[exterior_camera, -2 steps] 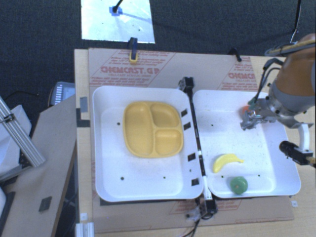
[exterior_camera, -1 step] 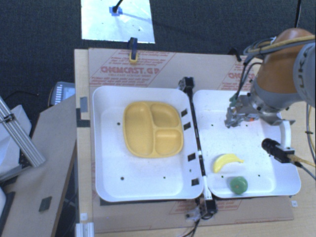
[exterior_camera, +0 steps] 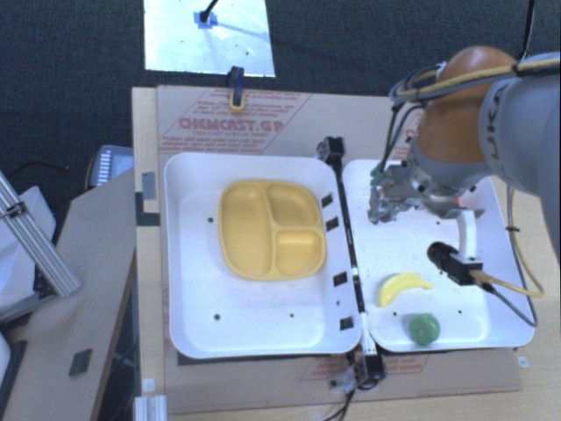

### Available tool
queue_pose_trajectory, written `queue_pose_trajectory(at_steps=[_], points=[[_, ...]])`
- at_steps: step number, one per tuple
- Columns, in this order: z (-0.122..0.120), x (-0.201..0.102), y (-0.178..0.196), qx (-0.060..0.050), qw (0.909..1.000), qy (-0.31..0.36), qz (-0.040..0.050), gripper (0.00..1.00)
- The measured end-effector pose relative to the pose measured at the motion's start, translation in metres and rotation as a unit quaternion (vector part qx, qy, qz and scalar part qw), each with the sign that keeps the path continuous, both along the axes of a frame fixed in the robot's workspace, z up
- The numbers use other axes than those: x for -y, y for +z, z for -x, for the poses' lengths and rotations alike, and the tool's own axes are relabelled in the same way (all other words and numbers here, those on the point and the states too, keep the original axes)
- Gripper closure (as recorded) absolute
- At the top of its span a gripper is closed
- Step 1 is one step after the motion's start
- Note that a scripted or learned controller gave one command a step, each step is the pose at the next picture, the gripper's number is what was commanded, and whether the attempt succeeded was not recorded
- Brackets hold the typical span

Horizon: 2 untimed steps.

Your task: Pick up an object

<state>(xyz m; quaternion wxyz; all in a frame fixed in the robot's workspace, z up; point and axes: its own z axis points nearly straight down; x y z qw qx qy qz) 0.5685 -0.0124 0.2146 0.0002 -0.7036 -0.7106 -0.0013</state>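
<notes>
Banana (exterior_camera: pixel 402 288) lies near the front of the right bin (exterior_camera: pixel 500 323), green ball (exterior_camera: pixel 423 327) just beside it. Claw (exterior_camera: pixel 383 210) hovers apart, toward the bin's back left; nothing seen between its tips, opening cannot be told. Left bin (exterior_camera: pixel 188 323) holds a yellow tray (exterior_camera: pixel 270 229), likely clutter, well away from the claw.

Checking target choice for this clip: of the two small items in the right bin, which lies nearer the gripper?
The yellow banana; it lies closer to the gripper than the green round fruit below it.
</notes>
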Motion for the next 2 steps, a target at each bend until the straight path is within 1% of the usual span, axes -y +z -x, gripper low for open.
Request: queue_pose_trajectory(at_steps=[1, 2], points=[[-0.009, -0.053, 0.013, 0.001, 1.0000, 0.000, -0.0003, 1.00], [-0.007, -0.106, 0.005, 0.000, 1.0000, 0.000, 0.0000, 1.00]])
